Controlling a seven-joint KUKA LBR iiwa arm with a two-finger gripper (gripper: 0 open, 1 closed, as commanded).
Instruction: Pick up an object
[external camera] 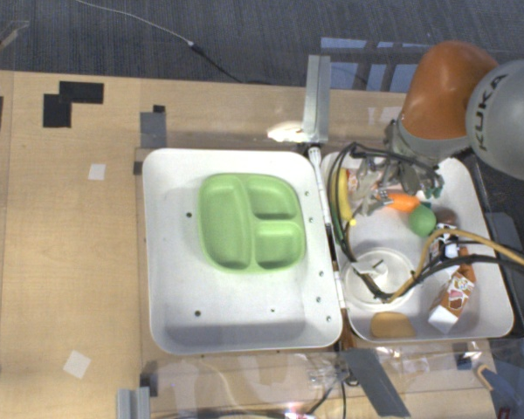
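The gripper (402, 186) hangs low over the far part of the right bin (480, 317), under the grey wrist and its orange band (444, 90). Whether it is released or clenched cannot be told from here — the wrist body and cabling cover the working end.

Just beneath and beside it lies a small orange object, carrot-like (403, 202), and touching that on the near side a green ball (422, 220). Either could be the pick; the orange piece looks nearest the tool, though contact cannot be confirmed.

Further out, a yellow banana-like piece (339, 195) runs along the bin's left wall, a white bowl (377, 273) sits in the middle, a brown flat oval (392, 324) lies at the near edge, and a small carton (454, 295) leans at the near right. Black and yellow cables (480, 250) trail across the bowl and toward the right.

The left bin (175, 234) carries a green divided tray (249, 221), well apart from the arm.

Risks, as I judge them: the ball sits against the orange piece, so a closing grasp may nudge it and roll it off — or catch both badly. The cables lying across the bin could snag on a lift and drag the bowl.
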